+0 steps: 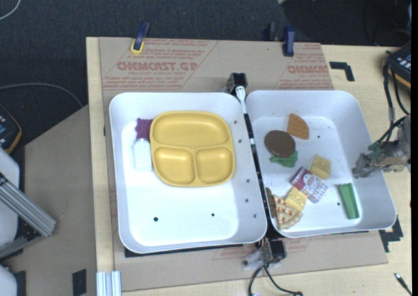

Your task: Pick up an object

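Toy foods (297, 170) in right bin (339, 108)

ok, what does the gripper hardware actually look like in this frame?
Little of it is in frame. The gripper at the right bin's right rim is a small grey metal assembly with greenish tints, blurry in this view. Thin dark cables loop above it near the picture's right side. Finger detail is too small to read.

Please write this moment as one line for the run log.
gripper: at right bin right rim | held: nothing seen | nearest: green stick | yellow tray: left bin | pick: not done
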You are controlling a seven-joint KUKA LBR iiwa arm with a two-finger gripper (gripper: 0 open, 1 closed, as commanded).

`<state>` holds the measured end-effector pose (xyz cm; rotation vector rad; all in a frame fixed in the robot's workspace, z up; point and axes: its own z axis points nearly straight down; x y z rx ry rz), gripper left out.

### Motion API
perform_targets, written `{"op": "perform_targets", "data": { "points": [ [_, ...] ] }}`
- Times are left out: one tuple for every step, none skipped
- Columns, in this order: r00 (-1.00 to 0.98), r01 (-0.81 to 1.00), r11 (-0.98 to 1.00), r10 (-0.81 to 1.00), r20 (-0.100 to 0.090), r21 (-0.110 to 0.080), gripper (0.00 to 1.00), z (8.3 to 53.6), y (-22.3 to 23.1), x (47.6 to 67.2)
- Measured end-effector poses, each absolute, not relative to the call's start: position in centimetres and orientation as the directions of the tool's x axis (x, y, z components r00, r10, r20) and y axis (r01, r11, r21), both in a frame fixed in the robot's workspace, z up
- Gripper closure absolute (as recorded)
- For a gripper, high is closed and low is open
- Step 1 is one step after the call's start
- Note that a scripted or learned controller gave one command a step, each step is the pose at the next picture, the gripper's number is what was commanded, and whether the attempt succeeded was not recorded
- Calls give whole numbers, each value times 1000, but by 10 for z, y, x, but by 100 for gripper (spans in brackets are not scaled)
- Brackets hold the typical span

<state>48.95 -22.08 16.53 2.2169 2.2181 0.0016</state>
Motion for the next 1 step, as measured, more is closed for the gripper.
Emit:
{"op": "perform_targets", "data": {
  "points": [
    [-1,1000,1,1000,-4,7,100,219,-221,491]
  ]
}}
